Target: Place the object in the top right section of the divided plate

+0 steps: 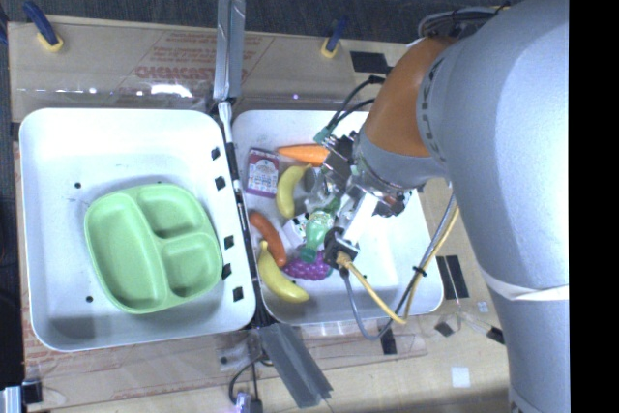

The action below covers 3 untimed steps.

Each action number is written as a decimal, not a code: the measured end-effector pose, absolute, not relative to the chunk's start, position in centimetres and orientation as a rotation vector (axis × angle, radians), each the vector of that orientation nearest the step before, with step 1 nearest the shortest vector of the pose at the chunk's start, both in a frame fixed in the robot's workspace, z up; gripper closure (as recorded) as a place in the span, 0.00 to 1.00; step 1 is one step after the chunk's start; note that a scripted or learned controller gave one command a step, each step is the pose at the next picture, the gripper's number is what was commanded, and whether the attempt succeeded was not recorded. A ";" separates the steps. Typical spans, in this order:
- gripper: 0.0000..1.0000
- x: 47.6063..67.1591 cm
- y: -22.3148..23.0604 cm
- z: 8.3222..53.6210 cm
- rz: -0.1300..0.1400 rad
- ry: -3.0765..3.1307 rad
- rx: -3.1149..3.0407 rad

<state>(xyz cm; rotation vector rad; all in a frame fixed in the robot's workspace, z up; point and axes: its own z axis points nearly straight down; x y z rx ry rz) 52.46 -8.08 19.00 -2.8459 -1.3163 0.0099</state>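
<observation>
We are seeing two white bins sitting side by side on a wooden bench (126,63), the left bin (58,140) and the right bin (411,266) meeting at a grey divider bar (228,44). In the right bin a carrot (303,153) is lying near the far wall with a small red packet (262,174) just beside it. Blue clamps (44,26) are gripping the bench's far edge.

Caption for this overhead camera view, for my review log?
KUKA arm's gripper low over toy food in the right bin; green divided plate waits in the left bin.
</observation>
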 end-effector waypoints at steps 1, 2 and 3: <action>1.00 49.7 -3.1 19.0 0.007 -1.869 -2.518; 1.00 47.7 4.0 19.0 0.009 -1.847 -2.536; 0.00 47.8 3.9 19.0 0.008 -1.845 -2.538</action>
